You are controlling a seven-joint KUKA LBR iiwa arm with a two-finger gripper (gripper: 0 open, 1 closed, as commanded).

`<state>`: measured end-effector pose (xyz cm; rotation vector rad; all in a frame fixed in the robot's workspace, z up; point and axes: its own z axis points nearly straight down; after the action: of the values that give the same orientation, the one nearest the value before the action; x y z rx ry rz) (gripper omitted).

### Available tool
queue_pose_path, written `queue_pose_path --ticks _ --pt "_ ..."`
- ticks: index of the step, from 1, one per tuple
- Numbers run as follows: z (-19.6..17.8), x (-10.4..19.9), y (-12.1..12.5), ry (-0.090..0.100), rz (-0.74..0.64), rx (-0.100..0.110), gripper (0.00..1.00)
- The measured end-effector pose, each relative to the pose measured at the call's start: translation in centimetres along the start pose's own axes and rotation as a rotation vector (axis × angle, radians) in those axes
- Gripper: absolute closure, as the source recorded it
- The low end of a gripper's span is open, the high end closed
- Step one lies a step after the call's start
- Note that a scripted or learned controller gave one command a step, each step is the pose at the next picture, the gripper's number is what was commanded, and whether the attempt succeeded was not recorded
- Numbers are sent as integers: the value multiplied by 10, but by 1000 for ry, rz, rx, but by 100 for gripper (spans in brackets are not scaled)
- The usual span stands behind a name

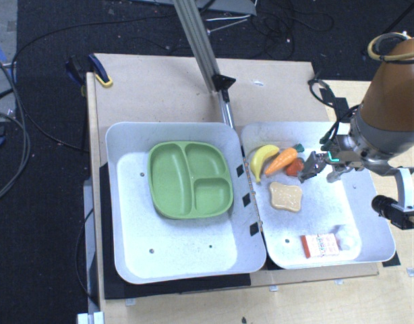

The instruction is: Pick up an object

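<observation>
Pincer (pixel 323 166) hovering over right bin (pixel 369 248), fingers spread, gripping nothing. Approach step, judging by pose: no object taken yet. Nearest candidates: carrot (pixel 281 161) and red piece (pixel 294 167) lying just left of fingertips, banana (pixel 261 160) touching carrot. Next move likely needing short shift left, descent, closing on one item. Crowding risking double contact. Toast slice (pixel 286 197) sitting below cluster; red-white carton (pixel 321 245) well apart. Green tray (pixel 191 179) lying in left bin (pixel 126 248).

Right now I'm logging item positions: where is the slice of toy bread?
The tan slice of toy bread lies in the right white bin, just below the yellow toy banana and orange toy carrot.
</observation>
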<state>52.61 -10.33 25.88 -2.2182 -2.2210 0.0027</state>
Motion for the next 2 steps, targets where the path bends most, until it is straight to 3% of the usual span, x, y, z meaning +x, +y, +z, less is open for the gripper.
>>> queue_pose_path --ticks 1,2 --pt "-1 0 1 0 0 -2 0" --pt "49 -2 9 -1 2 1 0"
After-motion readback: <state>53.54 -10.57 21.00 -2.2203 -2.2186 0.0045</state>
